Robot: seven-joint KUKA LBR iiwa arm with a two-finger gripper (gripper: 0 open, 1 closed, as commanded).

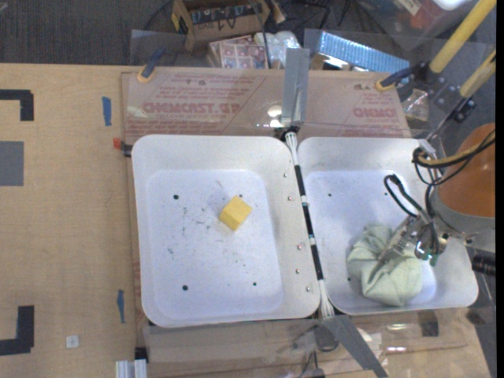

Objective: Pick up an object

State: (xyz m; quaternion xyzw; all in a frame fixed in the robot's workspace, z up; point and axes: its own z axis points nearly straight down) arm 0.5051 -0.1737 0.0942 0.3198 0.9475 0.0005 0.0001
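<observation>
Camera view looked down at a slant on the counter (63, 235) with its two white bins side by side. The claw (391, 252) reached in from the right and sat low in the right bin (346, 187), its thin fingers (383, 263) pointing down and leftward onto a crumpled pale green cloth (390, 272). The fingers lay close together, with the tips pressed into the top folds of the cloth; whether any fabric was actually pinched between them could not be made out. The cloth lay directly under and just left of the claw, bunched toward the near right part of that bin. A black cable (402, 195) looped just above the claw. Well to the claw's left, across the divide between the bins, a small yellow block (235, 213) rested alone near the middle of the left bin (157, 164), untouched.
</observation>
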